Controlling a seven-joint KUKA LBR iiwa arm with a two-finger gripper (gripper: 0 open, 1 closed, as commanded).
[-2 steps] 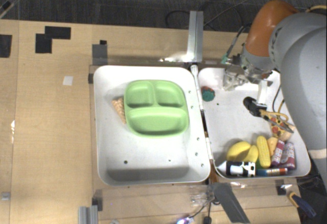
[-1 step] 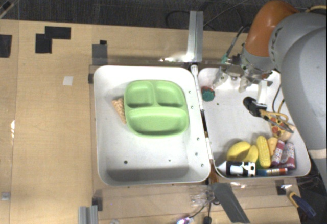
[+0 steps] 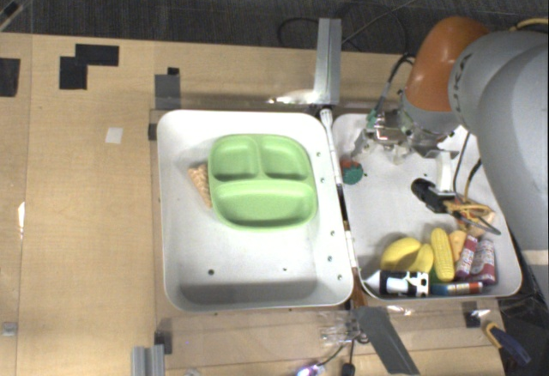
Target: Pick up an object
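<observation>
End effector (image 3: 383, 132) hangs over the back of the right bin (image 3: 386, 211), close to the wall it shares with the left bin (image 3: 240, 271), and from up here I cannot tell whether it is released or clenched; nothing visible is gripped in it. I see the grey arm (image 3: 506, 100) coming in from the right, bulky and bent downward, with its orange band (image 3: 442, 65) above the wrist. Nearest the end effector, just in front of it and against the shared wall, lies one small green-and-red piece (image 3: 350, 170), apart from everything else. The other candidates are heaped in the front right corner of that bin, well away from the end effector: one rounded yellow fruit (image 3: 400, 251), one smaller yellow piece (image 3: 423, 260) touching it, one corn cob (image 3: 441, 252) beside those, one black-and-white item (image 3: 404, 284) along the front wall, and a bundle of tubes and markers (image 3: 476, 261) that I cannot count. The arm's own body overhangs the right side of this bin. In the left bin I count one green divided plate (image 3: 262, 179) with three compartments, lying flat, and one tan waffle-textured piece (image 3: 200, 183) tucked against its left edge. Both bins, two in all, rest side by side on the wooden table (image 3: 86, 220).
</observation>
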